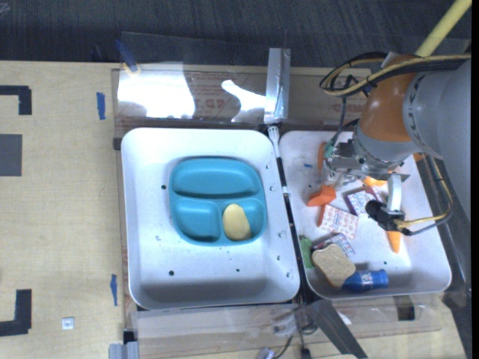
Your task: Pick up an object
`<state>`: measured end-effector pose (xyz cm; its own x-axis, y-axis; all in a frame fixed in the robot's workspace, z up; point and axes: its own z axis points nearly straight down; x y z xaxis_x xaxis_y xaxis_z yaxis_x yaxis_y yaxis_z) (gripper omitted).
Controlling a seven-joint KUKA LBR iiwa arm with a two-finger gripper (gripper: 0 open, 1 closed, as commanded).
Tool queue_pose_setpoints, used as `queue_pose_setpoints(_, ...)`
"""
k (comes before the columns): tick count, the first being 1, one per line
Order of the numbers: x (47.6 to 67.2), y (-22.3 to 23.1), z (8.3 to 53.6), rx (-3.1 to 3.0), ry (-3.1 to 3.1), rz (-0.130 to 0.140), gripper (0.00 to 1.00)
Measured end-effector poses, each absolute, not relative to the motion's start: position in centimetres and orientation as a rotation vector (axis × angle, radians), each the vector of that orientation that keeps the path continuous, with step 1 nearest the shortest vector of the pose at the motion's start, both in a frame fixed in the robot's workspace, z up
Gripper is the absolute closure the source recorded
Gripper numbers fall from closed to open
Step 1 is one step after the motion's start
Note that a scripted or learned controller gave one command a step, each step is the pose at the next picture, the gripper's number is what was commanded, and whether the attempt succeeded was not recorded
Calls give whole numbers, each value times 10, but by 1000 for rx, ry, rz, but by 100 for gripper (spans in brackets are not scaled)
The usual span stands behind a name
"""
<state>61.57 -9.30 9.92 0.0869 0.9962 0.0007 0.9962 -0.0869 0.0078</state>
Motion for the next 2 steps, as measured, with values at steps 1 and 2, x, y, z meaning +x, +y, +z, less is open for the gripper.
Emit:
queue_pose_setpoints(1, 616, -93, 109, 2312, 2117, 12, 100)
queue_pose_setpoints(2, 666, -57, 188, 2398, 2023, 8, 100)
